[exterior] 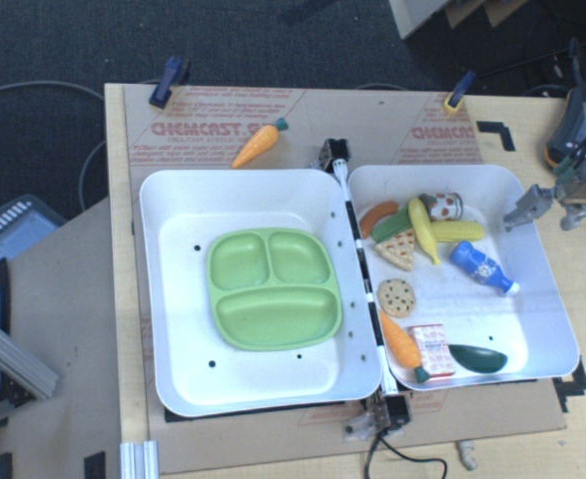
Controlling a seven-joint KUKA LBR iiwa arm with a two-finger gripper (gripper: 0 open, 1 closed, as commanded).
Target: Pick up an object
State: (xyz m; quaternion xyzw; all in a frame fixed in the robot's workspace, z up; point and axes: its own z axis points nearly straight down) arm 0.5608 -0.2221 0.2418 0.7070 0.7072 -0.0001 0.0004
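Objects for picking all lie in the right bin point(542, 297), one of two shallow white bins side by side on a tabletop point(203, 128) covered with printed cardboard. Nothing has been lifted yet, so the whole task appears to remain.

Taking the right bin as the landmark: near its far wall sit a small can-like toy point(444, 206), a yellow banana point(421, 232), and a yellow corn cob point(458, 232) touching the banana. Just beside them, toward the bin's left wall, lie a red-orange rounded piece point(377, 216) and a pizza slice point(398, 249). A blue bottle point(482, 267) lies on its side near the bin's middle. A chocolate-chip cookie point(396, 296) rests close to the left wall. Along the near wall lie an orange carrot point(401, 343), a small red-and-white box point(432, 350) touching it, and a dark green vegetable point(477, 358).

Left of that bin, the other white bin point(173, 297) holds a green divided plate point(274, 288). Beyond both bins a second toy carrot point(256, 145) lies on the tabletop.

The gripper point(557, 206) hovers at the right bin's far right corner, over its rim, well apart from every toy. It grasps nothing; whether it is released or clenched I cannot tell. Judging from this, the approach, descent, grasp and lift are all still to come.
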